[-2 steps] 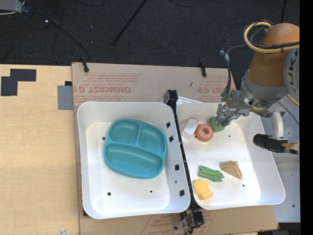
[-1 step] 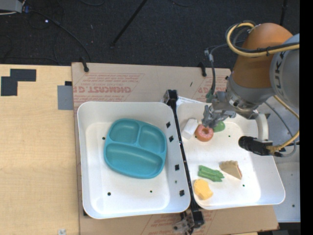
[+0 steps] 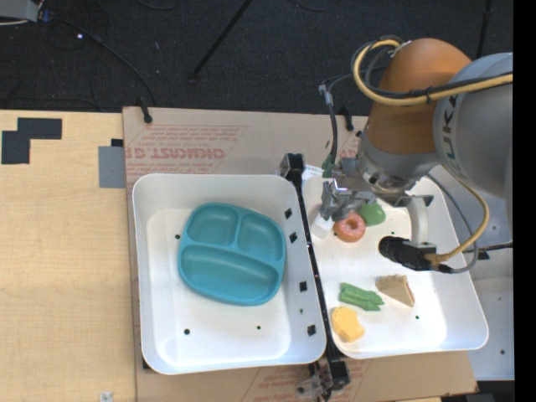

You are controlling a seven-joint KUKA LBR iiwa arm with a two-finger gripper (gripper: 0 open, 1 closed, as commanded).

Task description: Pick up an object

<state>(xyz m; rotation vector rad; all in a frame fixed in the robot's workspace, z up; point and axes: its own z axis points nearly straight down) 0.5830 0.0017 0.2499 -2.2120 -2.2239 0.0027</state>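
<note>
pink donut (image 3: 349,228) lies just beside the gripper (image 3: 334,199).

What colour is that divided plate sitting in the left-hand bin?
The divided plate is teal, a blue-green. The camera view shows it plainly.

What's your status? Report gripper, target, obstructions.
Gripper low in right bin, over donut. Nothing seen gripped. Green toy close beside.
</note>
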